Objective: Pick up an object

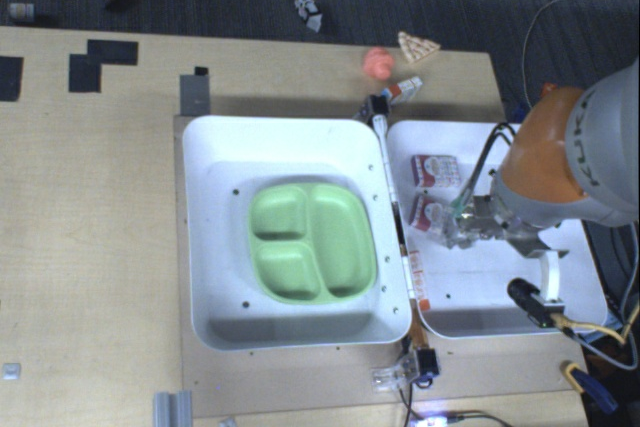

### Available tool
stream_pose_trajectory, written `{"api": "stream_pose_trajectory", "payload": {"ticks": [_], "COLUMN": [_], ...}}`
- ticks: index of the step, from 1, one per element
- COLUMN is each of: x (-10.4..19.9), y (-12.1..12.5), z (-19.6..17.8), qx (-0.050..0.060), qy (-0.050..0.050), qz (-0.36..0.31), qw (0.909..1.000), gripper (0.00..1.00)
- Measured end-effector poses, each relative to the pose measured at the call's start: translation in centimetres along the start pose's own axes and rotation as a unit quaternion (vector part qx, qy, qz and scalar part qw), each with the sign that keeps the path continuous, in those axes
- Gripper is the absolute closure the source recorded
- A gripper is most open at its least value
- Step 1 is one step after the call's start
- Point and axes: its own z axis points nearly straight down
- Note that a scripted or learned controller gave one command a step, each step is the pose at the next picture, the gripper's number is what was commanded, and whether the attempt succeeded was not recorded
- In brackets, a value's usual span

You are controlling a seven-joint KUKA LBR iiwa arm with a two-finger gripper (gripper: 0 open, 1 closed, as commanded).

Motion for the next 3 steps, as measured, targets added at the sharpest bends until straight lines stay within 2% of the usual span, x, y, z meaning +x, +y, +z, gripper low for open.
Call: {"api": "stream_pose_trajectory", "payload": {"ticks": [1, 2, 3], "x": [0.0, 0.1, 0.1], "y": [0.0, 0.1, 0.1], "z": [0.0, -1.0, -1.0], "qx": [0.000, -0.001, -0.001], "qy": [0.000, 0.000, 0.000], "qz": [0.000, -0.001, -0.001], "qw": [1.0000, 1.0000, 1.0000], "gripper": [0.00, 1.00, 0.00]}}
